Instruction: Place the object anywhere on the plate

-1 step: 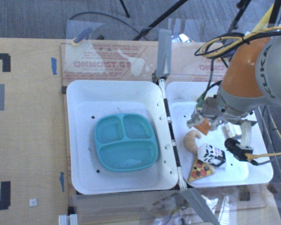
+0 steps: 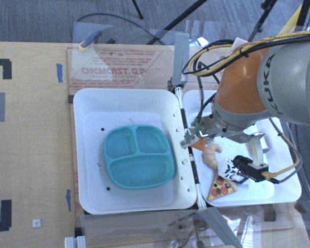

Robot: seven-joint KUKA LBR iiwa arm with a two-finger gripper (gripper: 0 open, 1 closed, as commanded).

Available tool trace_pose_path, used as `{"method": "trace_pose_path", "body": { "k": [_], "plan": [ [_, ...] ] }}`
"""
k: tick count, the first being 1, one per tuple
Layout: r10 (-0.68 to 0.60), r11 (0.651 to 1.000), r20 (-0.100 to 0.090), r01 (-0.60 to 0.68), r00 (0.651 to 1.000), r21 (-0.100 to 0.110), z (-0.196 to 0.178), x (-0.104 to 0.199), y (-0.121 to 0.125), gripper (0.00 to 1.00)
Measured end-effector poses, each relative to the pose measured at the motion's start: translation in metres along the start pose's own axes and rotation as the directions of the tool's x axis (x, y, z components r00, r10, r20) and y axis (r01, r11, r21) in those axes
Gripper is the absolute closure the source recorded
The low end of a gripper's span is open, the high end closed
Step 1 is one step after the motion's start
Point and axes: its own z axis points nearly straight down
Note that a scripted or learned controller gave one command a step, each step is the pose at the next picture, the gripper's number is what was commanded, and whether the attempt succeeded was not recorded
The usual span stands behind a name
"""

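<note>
Red lettering on a clear plastic sheet (image 2: 121, 66) behind the bins reads roughly "CHEMCAST GP"; the smaller print under it is too fine to read. Dark letters on my grey arm (image 2: 292, 81) spell part of "KUKA", cut off at the curve of the casing.

My orange band (image 2: 240, 87) and wrist hang over the right-hand bin (image 2: 287, 190), covering much of it. My gripper (image 2: 200, 135) sits low at that bin's near-left wall, beside the seam between the two bins. Whether it is spread or closed I cannot tell, since the wrist hides it from above.

Toy food lies in the right-hand bin: a pale croissant-shaped piece (image 2: 212, 155) just beside my gripper, a pizza slice (image 2: 220, 188) toward the front edge, and an orange scrap (image 2: 198, 143), mostly hidden under the metal. A black-and-white object (image 2: 231, 170) is too tangled with black cable to name.

The teal plate (image 2: 139, 156), divided into three compartments, rests in the middle of the left-hand bin (image 2: 88, 112), well apart from the food.

Both bins stand on a pale wooden bench (image 2: 31, 154) marked with black tape and blue tape tabs. Grey carpet (image 2: 51, 9) and tripod legs lie beyond.
</note>
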Motion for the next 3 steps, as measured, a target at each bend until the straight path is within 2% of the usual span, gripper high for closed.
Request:
{"method": "trace_pose_path", "body": {
  "k": [1, 2, 3],
  "plan": [
    [-0.234, 0.972, 0.003, 0.234, 0.972, -0.004, -0.0002, 0.0473, 0.0375, 1.0],
    [-0.234, 0.972, 0.003, 0.234, 0.972, -0.005, -0.0003, 0.0471, 0.0375, 0.0],
    [-0.234, 0.972, 0.003, 0.234, 0.972, -0.005, -0.0003, 0.0471, 0.0375, 0.0]
  ]
}}
